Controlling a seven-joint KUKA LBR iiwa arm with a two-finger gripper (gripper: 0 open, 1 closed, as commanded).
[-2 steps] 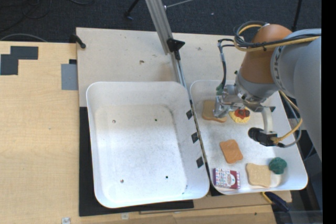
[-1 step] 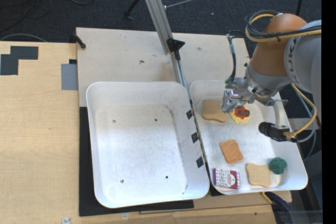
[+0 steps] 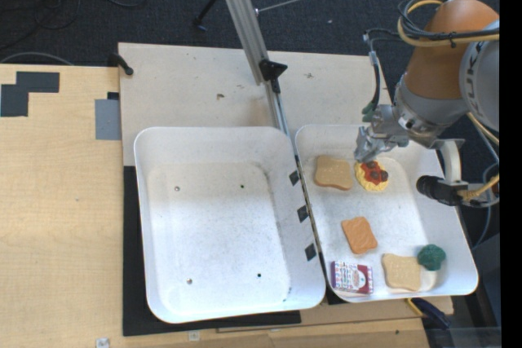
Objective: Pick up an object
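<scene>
My gripper (image 3: pixel 369 152) hangs over the back of the right bin (image 3: pixel 457 257), just above a round yellow toy with red topping (image 3: pixel 373 176). A tan bread slice (image 3: pixel 333 174) lies left of that toy. Nearer the front sit an orange cracker-like piece (image 3: pixel 359 235), a small red and white packet (image 3: pixel 351 277), a pale bread-shaped piece (image 3: pixel 402 272) and a dark green ball (image 3: pixel 431 257). Nothing shows between the gripper's tips from this angle.
The left bin (image 3: pixel 212 224) stands beside the right one, divided by a ridge with black clips (image 3: pixel 302 213). A slanted aluminium post (image 3: pixel 245 20) rises behind the bins. A black cable fitting (image 3: pixel 436 190) juts over the right bin's right rim.
</scene>
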